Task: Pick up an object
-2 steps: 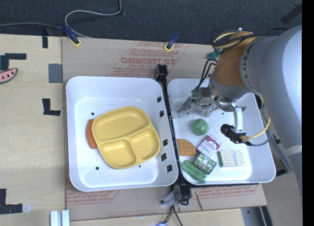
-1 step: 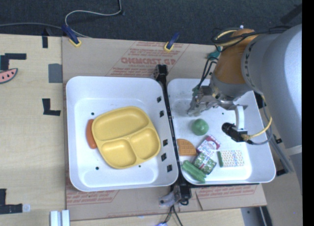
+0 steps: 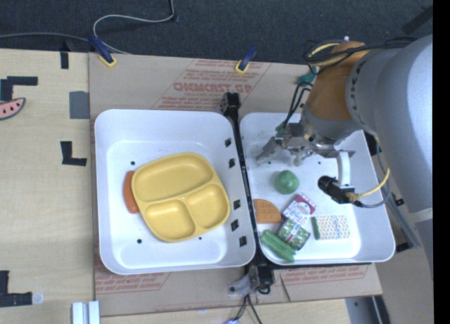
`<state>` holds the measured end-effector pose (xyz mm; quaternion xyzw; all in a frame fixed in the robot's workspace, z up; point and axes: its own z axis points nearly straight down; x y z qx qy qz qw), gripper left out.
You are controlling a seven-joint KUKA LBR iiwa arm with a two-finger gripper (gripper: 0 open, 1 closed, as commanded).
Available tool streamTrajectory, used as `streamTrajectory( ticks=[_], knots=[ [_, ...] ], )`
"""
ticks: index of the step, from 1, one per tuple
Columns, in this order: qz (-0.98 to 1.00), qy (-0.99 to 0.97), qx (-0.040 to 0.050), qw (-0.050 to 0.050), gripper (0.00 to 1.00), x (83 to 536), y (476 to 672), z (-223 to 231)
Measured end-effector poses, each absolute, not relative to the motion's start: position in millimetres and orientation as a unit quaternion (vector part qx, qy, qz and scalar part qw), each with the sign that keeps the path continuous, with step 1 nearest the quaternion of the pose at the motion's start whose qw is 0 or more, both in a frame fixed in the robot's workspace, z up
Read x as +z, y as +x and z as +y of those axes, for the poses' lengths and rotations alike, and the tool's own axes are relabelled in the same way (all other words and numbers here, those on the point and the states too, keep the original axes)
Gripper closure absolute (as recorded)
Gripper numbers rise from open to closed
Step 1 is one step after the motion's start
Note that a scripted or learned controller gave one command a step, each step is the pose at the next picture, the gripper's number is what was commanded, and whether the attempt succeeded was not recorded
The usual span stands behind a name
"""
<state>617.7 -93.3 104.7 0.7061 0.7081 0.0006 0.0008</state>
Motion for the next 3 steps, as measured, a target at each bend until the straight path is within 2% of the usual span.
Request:
streamTrajectory(
  ticks=[1, 2, 3],
  knots=[
    [0.708, 0.707, 0.0010, 0.002, 0.00, 86, 584.0, -100],
    [0.708, 0.707, 0.0010, 0.002, 1.00, 96, 584.4, -100],
    [0.708, 0.707, 0.0002, 0.001, 1.00, 268, 539.4, -62]
  ],
)
